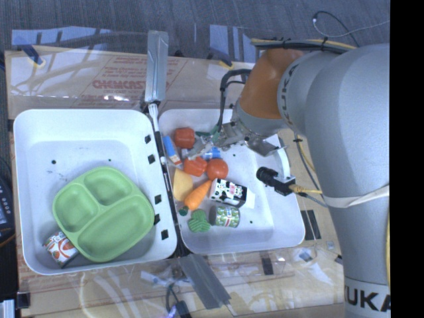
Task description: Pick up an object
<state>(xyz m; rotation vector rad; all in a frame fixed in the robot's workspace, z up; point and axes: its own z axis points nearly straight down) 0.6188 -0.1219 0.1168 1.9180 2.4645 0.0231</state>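
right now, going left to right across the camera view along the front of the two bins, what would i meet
orange-and-white packet → green divided plate → yellow block → black-and-white carton. The carrot and the green pieces overlap these, so they are left out.

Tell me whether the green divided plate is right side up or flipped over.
Right side up: the green plate's three hollow compartments face the camera as it lies in the left bin.

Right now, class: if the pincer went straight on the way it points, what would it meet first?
Likely the orange-red round plastic toy just beyond the pincer, though depth is unclear.
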